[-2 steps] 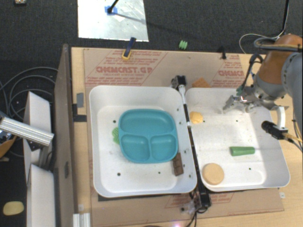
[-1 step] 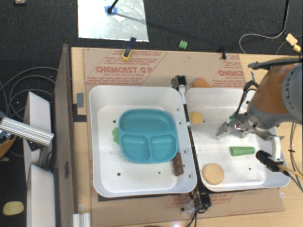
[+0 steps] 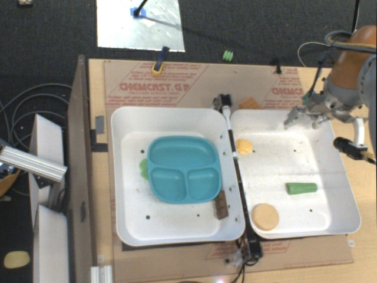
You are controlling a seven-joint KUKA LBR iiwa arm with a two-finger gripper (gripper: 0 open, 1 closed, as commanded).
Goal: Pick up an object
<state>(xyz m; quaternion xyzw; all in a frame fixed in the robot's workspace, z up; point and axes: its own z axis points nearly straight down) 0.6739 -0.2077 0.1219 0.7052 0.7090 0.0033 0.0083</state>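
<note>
Grey arm with orange band (image 3: 353, 58) sits at 2 o'clock of the frame, over the upper right corner of the right shallow white plastic bin (image 3: 330, 170). Two-finger metal gripper (image 3: 306, 115) hangs just above that bin's back rim; can't tell whether it is spread or closed, nothing visible between the tips.

Right bin contents: green cylindrical pickle-like piece (image 3: 301, 188) at 4 o'clock of bin centre, round tan cookie-like disc (image 3: 265, 216) at 7 o'clock near the front-left corner, small yellow lumpy piece (image 3: 244, 147) at 10 o'clock against the left wall. All well apart from the gripper.

Left white bin (image 3: 126, 158): teal three-compartment plastic tray (image 3: 184, 168) in the middle, small green piece (image 3: 143, 168) tucked at its 9 o'clock edge, brown bar-shaped piece (image 3: 221, 205) at its 5 o'clock corner.
</note>
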